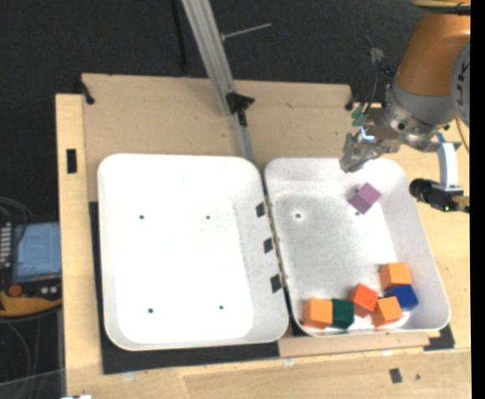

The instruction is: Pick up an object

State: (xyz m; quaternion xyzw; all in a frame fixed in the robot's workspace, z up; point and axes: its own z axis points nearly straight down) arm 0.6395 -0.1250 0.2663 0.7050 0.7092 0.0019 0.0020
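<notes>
From above, the arm (429, 65) comes in at the upper right, its orange band over the grey wrist, and the gripper (357, 155) hangs over the far edge of the right bin (325, 248). Whether its tips are spread or closed cannot be told at this angle; they read as one dark grey lump. Nothing can be seen between them.

A small purple block (364, 197) lies on the bin floor just below the gripper, near it but apart, tilted so one corner points toward the far wall.

The other blocks sit clustered along the near wall of the same bin: an orange block (317, 311) at the left of the row, a green block (343, 312) touching it, then a red-orange block (364, 297), a second orange one (387, 310), a blue block (403, 296), and a third orange one (396, 273) just behind the blue.

The left bin (184, 248) stands beside the right bin, touching it along the middle.
</notes>
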